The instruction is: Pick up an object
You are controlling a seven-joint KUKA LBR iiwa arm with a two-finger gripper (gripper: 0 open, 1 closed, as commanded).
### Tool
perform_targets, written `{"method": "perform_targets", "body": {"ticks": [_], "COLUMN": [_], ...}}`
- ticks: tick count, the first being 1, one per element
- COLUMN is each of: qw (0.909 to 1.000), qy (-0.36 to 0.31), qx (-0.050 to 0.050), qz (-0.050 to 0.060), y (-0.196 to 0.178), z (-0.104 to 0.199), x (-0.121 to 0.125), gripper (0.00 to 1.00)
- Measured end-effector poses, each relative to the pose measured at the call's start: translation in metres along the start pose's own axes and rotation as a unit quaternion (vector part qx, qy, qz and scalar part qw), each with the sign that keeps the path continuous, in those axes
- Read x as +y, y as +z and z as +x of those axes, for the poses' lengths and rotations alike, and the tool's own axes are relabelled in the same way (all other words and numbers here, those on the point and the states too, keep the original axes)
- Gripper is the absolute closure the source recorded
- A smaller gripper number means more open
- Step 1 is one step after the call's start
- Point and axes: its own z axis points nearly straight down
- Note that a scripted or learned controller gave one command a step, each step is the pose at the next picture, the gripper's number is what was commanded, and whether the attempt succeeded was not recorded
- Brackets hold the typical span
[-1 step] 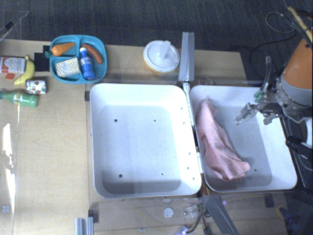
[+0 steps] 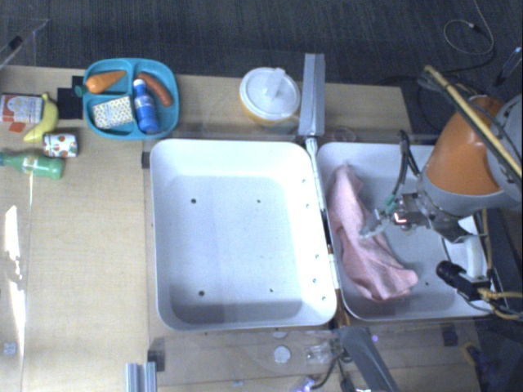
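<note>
We see two white bins side by side on the worktop [image 2: 82, 284]. The left bin [image 2: 237, 235] has a bare white floor with a few small dark dots. In the right bin [image 2: 433, 309] a pink cloth [image 2: 359, 243] lies crumpled along the left wall, running from the far end down toward the near end, where it bunches wider.

The arm [image 2: 466, 158] comes in from the right, its orange band above the wrist over the right bin's far right part. The tool [image 2: 384, 219] hangs low over the right bin, just beside the cloth's right edge and perhaps touching it; we cannot tell whether it is released or clenched, and we see nothing gripped in it.

Beyond the bins, on the far left of the worktop, a blue tray [image 2: 167, 96] with compartments holds toy food and a small blue bottle [image 2: 144, 104]. Left of it lie a banana [image 2: 45, 119], a small can [image 2: 61, 144] and a green bottle [image 2: 33, 165]. A round white lid on a yellow tub [image 2: 270, 96] stands behind the bins.
</note>
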Motion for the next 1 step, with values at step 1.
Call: {"method": "perform_targets", "body": {"ticks": [1], "qw": [0.997], "qy": [-0.077], "qx": [-0.002], "qz": [-0.008], "y": [0.0471], "z": [0.012], "x": [-0.0128], "gripper": [0.0]}}
